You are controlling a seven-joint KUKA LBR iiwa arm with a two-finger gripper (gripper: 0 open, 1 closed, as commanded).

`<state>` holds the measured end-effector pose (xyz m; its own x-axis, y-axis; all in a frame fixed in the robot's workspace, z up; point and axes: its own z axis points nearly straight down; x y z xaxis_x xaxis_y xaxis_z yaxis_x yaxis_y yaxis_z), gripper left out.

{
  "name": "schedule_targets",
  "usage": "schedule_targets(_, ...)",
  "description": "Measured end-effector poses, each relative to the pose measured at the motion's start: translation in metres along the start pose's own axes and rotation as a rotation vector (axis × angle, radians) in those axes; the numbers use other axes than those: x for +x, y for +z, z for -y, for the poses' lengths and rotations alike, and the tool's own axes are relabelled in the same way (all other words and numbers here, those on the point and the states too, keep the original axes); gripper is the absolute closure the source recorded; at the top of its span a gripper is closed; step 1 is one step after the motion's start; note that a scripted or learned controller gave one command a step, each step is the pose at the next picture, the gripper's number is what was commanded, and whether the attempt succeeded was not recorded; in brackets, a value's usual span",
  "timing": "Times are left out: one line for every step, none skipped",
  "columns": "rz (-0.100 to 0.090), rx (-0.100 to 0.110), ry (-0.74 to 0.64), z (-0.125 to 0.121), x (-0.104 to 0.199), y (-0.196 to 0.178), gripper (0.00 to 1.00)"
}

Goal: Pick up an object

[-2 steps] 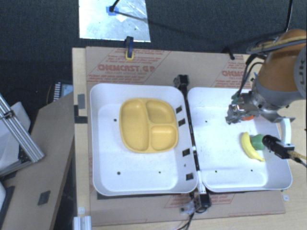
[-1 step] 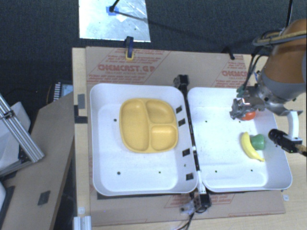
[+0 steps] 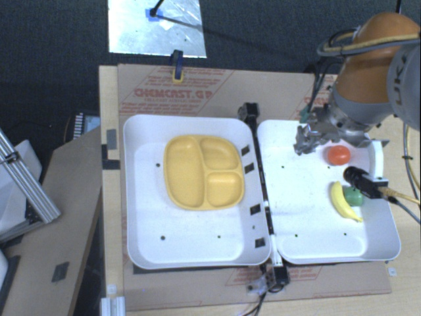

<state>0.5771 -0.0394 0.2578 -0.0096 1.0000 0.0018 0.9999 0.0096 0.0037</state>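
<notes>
Jaws first: we cannot tell whether they stand wide or narrow, since the gripper (image 3: pixel 304 143) shows from above as a grey cluster. It hangs over the right bin (image 3: pixel 309 222), near that bin's far edge and toward its left side. A red-orange round thing (image 3: pixel 339 155) lies on the bin floor just beside the gripper, toward the bin's right edge. Closer to the middle of that right edge we see a banana (image 3: pixel 344 203), with a small green thing (image 3: pixel 356 198) touching it. In the left bin (image 3: pixel 135 176) a yellow divided plate (image 3: pixel 204 173) lies about the middle.
</notes>
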Motion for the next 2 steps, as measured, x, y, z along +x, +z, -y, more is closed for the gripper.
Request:
schedule_targets(0.0, 0.001, -0.001, -0.023, 0.059, 0.01, 1.0)
schedule_targets(-0.001, 0.001, -0.001, -0.035, 0.116, 0.012, 1.0)
